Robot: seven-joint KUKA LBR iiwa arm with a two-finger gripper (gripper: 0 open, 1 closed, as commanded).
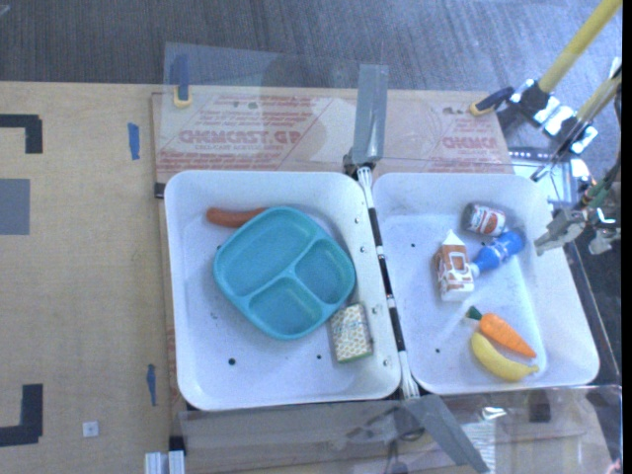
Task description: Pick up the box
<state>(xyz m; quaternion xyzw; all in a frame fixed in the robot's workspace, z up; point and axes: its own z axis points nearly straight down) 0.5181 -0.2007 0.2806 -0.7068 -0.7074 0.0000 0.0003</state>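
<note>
A small flat box (351, 333) with a speckled yellowish face lies in the left bin (197, 363), near its front right corner. It touches the lower right edge of the teal divided plate (284, 271). A red and white carton (454, 270) lies in the right bin (563, 363). At the right bin's far right rim, part of my gripper (559, 232) shows as grey metal with cables. It is far from the speckled box and holds nothing that I can see.
An orange sausage (233, 216) lies behind the plate. The right bin also holds a can (484, 219), a blue bottle (500, 252), a carrot (504, 332) and a banana (502, 359). A ridge (380, 275) separates the bins. Yellow rods (583, 33) slant at top right.
</note>
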